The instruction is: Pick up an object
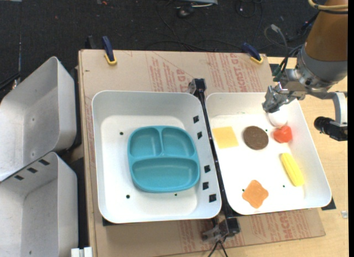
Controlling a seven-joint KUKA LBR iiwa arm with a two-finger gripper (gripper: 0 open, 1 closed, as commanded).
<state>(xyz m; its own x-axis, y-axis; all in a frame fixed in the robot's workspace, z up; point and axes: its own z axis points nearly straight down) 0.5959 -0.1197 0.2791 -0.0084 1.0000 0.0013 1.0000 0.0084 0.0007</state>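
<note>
My hand (pixel 275 105) hovers at the right bin's (pixel 318 198) one o'clock, over a white object (pixel 278 117); grip state I cannot tell. It looks small, smooth, slippery: pinch across its middle

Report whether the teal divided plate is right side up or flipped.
Right side up: the teal divided plate shows its three hollow compartments facing up in the left white bin.

A divided tray (pixel 163 159) lies in the left bin (pixel 105 140). The right bin (pixel 315 156) holds a square slice (pixel 225 137) at left, a round patty (pixel 255 137) beside it, a corn cob (pixel 291 168) lower right.
</note>
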